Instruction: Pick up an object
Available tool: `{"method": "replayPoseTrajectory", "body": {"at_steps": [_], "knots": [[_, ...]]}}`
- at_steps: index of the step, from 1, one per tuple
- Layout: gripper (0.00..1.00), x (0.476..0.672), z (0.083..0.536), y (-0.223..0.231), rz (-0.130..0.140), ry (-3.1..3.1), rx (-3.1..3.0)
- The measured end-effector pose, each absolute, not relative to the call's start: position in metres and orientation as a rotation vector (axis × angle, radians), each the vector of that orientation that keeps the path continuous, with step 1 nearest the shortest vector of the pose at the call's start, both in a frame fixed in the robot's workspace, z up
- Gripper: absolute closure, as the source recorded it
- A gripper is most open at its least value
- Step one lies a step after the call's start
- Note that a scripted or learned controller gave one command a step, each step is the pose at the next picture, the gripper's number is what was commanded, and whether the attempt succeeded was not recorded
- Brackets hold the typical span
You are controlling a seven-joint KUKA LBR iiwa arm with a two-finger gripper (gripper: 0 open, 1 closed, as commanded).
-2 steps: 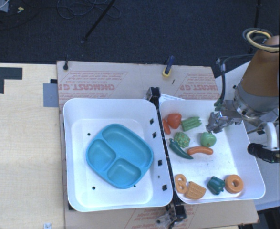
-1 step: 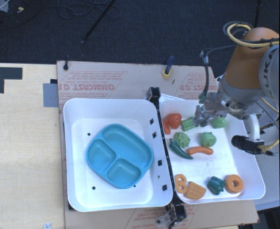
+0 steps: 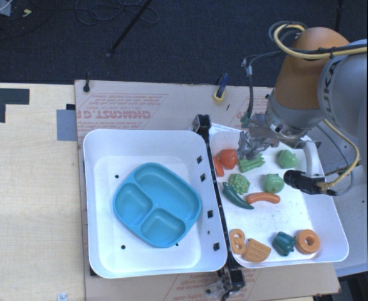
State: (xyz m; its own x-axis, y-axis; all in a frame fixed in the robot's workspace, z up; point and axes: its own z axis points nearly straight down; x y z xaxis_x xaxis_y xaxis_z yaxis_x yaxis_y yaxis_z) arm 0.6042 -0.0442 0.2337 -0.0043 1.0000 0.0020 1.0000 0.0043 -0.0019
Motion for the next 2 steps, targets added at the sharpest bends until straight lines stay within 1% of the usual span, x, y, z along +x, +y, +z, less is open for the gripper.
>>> {"method": "replayPoseTrajectory", "body": {"at_steps": [1, 2], "knots": [[1.00, 0.622, 0.221, 0.011, 0.001, -2.225, -2.213], [1.00, 0.638, 0.220, 0.028, 0.002, -2.223, -2.218]]}}
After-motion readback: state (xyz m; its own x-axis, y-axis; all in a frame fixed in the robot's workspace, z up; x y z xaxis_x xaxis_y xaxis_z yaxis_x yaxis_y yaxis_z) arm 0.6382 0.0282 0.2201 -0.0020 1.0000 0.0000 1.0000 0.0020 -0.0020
